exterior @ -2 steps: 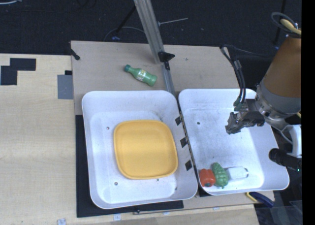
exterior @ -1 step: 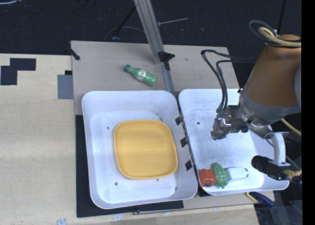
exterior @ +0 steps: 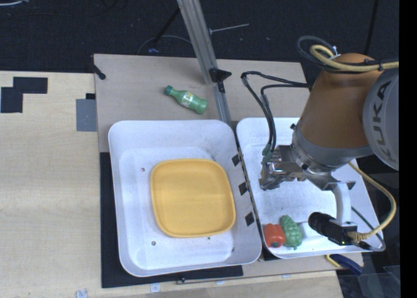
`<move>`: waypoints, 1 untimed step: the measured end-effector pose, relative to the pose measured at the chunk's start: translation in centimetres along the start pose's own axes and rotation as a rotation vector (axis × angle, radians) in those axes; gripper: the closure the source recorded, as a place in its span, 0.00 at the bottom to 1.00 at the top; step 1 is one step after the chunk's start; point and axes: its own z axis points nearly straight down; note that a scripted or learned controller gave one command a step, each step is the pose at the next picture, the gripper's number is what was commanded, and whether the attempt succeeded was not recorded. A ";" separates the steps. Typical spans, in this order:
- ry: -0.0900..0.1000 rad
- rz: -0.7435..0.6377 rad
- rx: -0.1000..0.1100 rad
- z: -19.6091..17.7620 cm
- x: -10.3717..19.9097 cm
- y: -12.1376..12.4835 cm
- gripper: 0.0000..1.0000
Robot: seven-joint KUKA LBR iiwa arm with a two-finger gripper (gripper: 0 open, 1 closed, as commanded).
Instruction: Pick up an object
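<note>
Yellow plate (exterior: 192, 197) lies flat in the left bin (exterior: 127, 140), about centred and covering much of the floor.

Right bin (exterior: 293, 215): a red thing (exterior: 273, 235) and a green thing (exterior: 292, 231) sit in the near-left corner. They touch each other, red on the side toward the left bin, and both are close to the near wall.

Pincer (exterior: 270, 176) hangs over the right bin, on the side next to the left bin and about mid-depth. It is farther back than the red and green things and apart from them. From this angle I can't tell whether it is apart or together.

Arm (exterior: 339, 104) comes in from the right, and its orange band covers the bin's far-right part. Black cables run from the arm down to the pincer.

Green bottle (exterior: 186, 99) lies on its side on the desk (exterior: 130, 85), behind the left bin and outside both bins. An aluminium rail (exterior: 199, 32) slants up from the desk just behind the point where the two bins meet. Black clips (exterior: 242, 188) sit along the wall between the bins.
</note>
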 end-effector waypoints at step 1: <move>0.000 -0.001 0.001 2.3 5.2 -0.5 1.00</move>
